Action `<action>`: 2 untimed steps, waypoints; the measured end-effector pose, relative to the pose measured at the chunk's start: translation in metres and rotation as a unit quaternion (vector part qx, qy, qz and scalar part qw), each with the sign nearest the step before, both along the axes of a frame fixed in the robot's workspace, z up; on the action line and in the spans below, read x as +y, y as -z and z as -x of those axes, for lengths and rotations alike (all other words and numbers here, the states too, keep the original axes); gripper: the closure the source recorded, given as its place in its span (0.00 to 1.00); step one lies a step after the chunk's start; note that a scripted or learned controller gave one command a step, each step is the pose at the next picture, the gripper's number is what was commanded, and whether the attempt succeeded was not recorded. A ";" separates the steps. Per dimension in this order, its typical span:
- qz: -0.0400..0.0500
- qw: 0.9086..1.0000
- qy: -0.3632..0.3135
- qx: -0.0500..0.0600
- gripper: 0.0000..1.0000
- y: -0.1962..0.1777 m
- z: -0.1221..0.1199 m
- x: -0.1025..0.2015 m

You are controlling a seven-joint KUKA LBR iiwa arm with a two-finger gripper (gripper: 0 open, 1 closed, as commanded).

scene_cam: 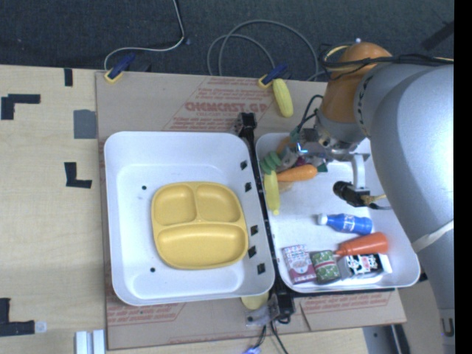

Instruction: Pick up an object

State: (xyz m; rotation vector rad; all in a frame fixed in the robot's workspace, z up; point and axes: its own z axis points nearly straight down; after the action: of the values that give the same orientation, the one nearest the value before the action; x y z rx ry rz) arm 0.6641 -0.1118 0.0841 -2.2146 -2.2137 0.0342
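Two shallow white bins sit side by side on the counter. The left bin (118,153) holds one thing, a yellow divided plate (199,223), lying flat near its middle.

The right bin (310,234) is crowded. The hand (304,147) is down at its far left corner, just above a green piece (274,158) and an orange carrot-like piece (299,173) that lie close together. I cannot tell whether the hand is released or clenched, and nothing shows held in it.

A yellow long piece (272,192) lies along the bin's left edge. Toward the right edge lie a blue bottle (345,222) and an orange bottle (361,244). Along the near edge lie a red-and-white packet (296,262) and a green packet (324,265).

Another yellow piece (282,98) lies on the counter beyond the bins.
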 end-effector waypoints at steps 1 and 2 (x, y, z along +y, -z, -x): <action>-0.007 1.000 0.001 -0.003 0.00 0.000 -0.002 -0.048; 0.001 1.000 -0.003 -0.008 0.00 -0.002 -0.003 0.005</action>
State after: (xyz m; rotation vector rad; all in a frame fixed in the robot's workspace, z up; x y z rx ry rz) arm 0.6672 -0.1064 0.0861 -2.2179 -2.2282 0.0190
